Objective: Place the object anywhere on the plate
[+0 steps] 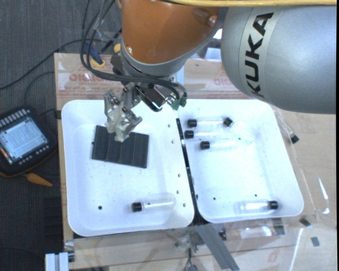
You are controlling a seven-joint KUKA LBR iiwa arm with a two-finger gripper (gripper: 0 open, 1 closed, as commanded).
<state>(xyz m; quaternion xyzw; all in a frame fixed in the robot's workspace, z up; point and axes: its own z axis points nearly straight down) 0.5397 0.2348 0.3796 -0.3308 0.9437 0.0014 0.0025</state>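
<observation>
Bright, even overhead light. The white bins [237, 179] glare near overexposure, losing surface detail. Soft, faint shadows lie along the bin walls. The arm [282, 44], close to the lens, appears slightly soft; the dark floor [22, 38] is underexposed.

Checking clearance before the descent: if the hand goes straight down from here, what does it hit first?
Most likely the dark ribbed plate in the left bin. The hand points down over the plate's upper edge. How high it hangs above is unclear from this slanted view.
</observation>
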